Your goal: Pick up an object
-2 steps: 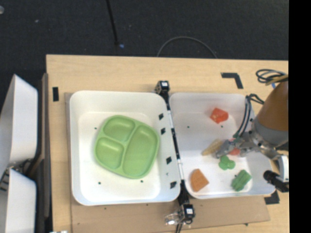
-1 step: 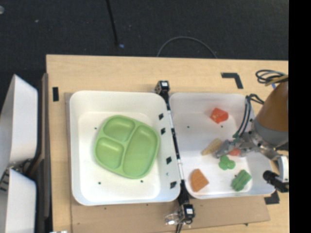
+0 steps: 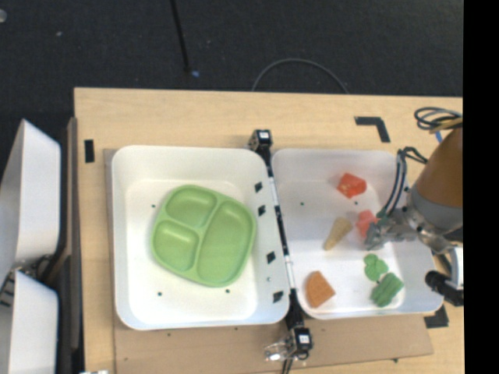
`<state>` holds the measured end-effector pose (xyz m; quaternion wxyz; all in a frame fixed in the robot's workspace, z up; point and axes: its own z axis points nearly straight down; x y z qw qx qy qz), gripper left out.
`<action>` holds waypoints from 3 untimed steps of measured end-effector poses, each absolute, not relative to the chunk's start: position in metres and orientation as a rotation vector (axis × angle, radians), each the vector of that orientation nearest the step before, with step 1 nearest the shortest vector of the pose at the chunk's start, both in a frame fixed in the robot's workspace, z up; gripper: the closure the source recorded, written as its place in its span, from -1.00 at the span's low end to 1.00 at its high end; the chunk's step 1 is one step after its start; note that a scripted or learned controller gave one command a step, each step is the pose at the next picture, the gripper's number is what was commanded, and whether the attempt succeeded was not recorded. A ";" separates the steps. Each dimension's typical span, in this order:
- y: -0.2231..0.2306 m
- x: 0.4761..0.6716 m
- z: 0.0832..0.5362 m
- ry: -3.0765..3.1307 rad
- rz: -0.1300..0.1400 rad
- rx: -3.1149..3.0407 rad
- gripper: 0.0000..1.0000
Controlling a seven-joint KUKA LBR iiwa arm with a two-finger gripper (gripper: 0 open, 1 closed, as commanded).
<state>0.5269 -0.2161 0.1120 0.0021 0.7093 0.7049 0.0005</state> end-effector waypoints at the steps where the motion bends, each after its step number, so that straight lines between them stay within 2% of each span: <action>1: -0.219 0.522 0.174 2.213 0.004 2.221 1.00; 2: -0.221 0.524 0.220 2.219 0.004 2.213 1.00; 3: -0.175 0.538 0.214 2.228 0.003 2.212 1.00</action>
